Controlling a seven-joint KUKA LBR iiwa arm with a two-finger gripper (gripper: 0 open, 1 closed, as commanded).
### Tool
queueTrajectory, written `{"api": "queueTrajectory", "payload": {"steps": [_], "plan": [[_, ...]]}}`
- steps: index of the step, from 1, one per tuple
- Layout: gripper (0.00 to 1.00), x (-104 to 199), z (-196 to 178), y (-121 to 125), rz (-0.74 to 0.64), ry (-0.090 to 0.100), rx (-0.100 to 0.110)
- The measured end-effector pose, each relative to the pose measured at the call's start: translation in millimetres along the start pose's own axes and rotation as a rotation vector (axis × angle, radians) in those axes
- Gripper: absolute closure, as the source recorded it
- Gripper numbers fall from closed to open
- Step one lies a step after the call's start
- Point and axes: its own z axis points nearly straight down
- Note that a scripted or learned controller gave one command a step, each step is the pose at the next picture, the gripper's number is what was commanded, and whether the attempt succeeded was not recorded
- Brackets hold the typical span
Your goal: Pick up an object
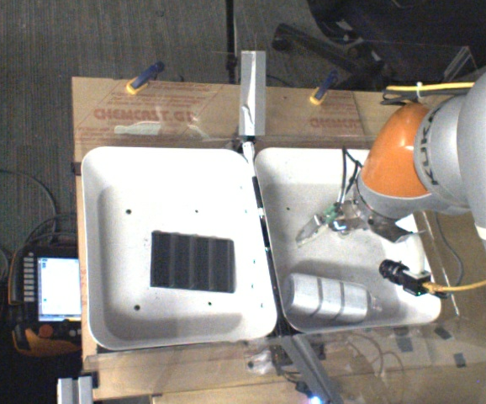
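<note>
Bottle [327, 299], pale grey and lying on its side along the near wall of the right bin [302, 183], looks like the likeliest thing to pick; a dark ribbed block [192, 261] lies flat in the middle of the left bin [108, 192]. The gripper [331, 220] hangs over the middle of the right bin, above and apart from the bottle, its thin fingers [310, 228] seeming to spread a little with nothing between them. To do the pick well, I would judge the gripper should shift toward the near wall until it is centred over the bottle's body, turn so the fingers straddle its short width rather than its length, and open enough to pass both sides. The bottle is round and may roll, and it sits close to the bin wall, so a straight descent and a grip on the thicker middle seem safest. The arm [432, 158] reaches in from the right of the desk [184, 112]
</note>
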Motion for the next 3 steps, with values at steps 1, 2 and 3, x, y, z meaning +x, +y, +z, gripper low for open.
{"api": "queueTrajectory", "payload": {"steps": [1, 2, 3], "plan": [[0.0, -29, 2, 63, 0.229, -0.001, 0.001], [0.0, -94, -66, 54, 0.395, 0.0, 0.014], [0.0, -93, -167, 13, 0.453, 0.0, 0.014]]}}
